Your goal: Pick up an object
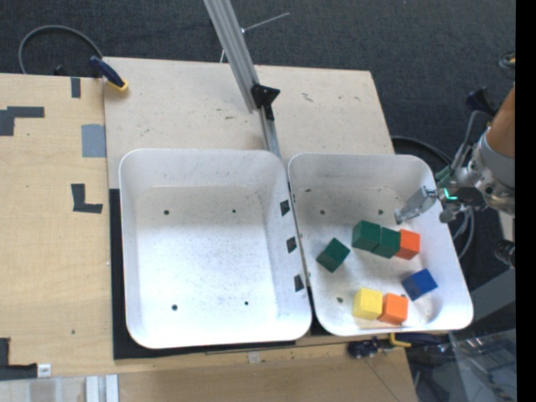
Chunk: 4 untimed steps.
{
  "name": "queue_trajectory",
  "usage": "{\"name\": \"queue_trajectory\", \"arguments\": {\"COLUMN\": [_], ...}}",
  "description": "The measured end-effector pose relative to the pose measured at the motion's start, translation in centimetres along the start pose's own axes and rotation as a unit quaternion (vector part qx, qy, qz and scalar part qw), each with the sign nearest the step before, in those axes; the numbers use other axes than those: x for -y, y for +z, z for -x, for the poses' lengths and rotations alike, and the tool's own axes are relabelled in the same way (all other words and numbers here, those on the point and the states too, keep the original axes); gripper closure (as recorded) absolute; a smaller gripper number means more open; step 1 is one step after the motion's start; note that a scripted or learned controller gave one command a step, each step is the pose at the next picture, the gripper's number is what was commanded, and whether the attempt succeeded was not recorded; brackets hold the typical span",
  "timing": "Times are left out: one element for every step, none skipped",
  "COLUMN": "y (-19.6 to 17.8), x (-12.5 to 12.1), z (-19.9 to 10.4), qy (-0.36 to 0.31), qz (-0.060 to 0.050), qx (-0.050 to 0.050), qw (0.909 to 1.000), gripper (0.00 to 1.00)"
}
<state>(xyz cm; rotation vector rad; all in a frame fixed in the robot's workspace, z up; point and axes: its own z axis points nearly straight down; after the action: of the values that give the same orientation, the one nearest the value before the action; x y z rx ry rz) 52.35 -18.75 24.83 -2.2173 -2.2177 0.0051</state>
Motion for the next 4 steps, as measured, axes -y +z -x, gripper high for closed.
{"name": "queue_trajectory", "arguments": {"y": [-0.3,5.7,11.7,15.9], "x": [-0.1,0.5,1.1,1.2], "z": [0.0,0.6,-0.2,-0.3], "qy": [-0.001,0.0,-0.001,-0.001], "qz": [0.002,-0.001,-0.001,0.001], "qx": [0.001,0.0,0.0,0.001], "qw": [1.0,1.0,1.0,1.0], "gripper": [0.0,0.0,0.0,0.0]}}
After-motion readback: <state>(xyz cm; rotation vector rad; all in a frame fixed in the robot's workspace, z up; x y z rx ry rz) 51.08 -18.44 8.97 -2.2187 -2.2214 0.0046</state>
